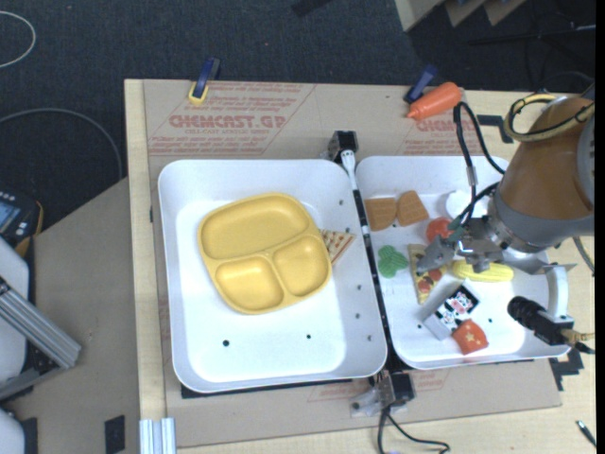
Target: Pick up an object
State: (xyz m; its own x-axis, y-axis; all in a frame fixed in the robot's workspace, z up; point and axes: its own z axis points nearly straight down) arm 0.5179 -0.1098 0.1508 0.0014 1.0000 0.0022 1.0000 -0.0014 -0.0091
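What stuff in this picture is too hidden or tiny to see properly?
- Pincer, camera view: too small and cluttered to tell if it is open or shut, or holding anything.
- Yellow toy: partly covered by the arm, shape unclear.
- Waffle-like piece: tucked behind the yellow divided plate.
- Small black-and-white box: print too tiny to read.

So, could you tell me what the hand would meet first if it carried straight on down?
Probably the cluttered toys beneath the hand in the right bin, near the yellow piece; depth is unclear.

Even overhead light, bright enough. White bins (189, 329) near clipping with mild glare, shadows soft and short. Slight softness overall, dark floor at 12 o'clock underexposed.
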